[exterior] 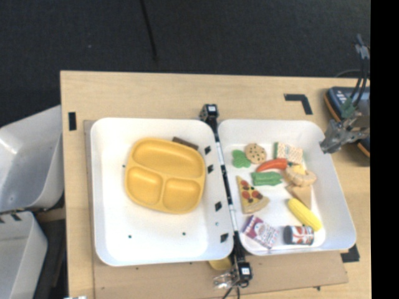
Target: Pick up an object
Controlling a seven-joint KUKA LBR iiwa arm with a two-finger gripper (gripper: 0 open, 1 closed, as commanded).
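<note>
Camera view from above shows the pickable things crowded in the right bin [333,185]: a cookie [254,152], a green piece [240,159], a red pepper [272,164], a green bean-like piece [267,179], a pizza slice [251,195], a corn cob [303,213], a small can [298,235] lying on its side, a printed packet [260,232], a cracker packet [288,152] and some tan bread-like pieces [300,178] that are hard to tell apart. The left bin [112,229] bears a yellow divided plate [166,175], with a dark thing [185,143] partly hidden behind the plate's far edge. At the right edge, the gripper [333,139] sits just outside the right bin's far corner, cut off and blurred; whether it is open or closed cannot be told. A yellow thing [219,265] peeks from beneath the bins' near edge, mostly hidden.
</note>
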